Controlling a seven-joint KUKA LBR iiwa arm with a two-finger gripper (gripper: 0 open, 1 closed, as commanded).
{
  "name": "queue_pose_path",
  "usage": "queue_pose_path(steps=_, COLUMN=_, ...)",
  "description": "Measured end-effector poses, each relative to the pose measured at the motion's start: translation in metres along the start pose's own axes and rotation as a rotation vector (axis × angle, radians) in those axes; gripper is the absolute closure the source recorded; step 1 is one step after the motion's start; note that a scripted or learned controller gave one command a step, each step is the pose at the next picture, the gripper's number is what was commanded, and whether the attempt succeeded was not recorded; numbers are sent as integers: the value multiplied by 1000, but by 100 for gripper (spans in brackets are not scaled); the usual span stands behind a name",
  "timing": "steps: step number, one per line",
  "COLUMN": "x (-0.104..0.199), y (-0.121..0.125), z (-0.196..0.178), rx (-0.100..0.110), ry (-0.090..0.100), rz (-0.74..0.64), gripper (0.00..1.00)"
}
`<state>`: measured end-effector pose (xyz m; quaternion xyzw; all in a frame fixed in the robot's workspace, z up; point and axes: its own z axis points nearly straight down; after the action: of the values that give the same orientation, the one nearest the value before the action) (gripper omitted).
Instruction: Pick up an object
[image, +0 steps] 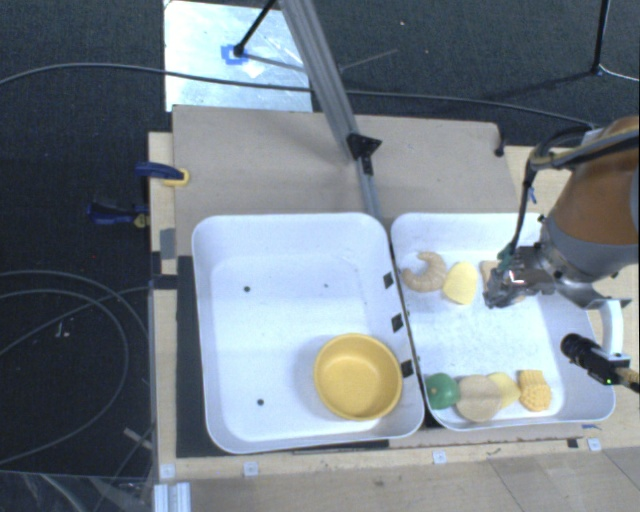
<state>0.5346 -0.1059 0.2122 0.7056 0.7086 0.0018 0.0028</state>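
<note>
My gripper (503, 289) hangs low over the right bin (470, 345), near its upper right part, just right of a pale yellow piece (461, 283). A tan curved piece (426, 271) lies to the left of that. A small tan item (488, 270) shows partly behind the gripper. Along the bin's front edge lie a green piece (441, 389), a beige piece (479, 397) and a yellow waffle-textured piece (535, 390). Nothing is seen between the fingers.
The left bin (260, 300) holds a yellow bowl (357, 375) near its front right corner. A grey pole (335, 90) slants down to the gap between the bins. The arm's body (600, 215) covers the right bin's far right side.
</note>
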Motion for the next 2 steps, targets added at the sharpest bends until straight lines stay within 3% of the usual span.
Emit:
queue_pose_path(steps=1, x=0, y=4, z=-64, rx=0, ry=0, rz=-1, gripper=100)
queue_pose_path(steps=2, x=52, y=-7, z=-46, rx=5, ry=2, rz=-5, gripper=100)
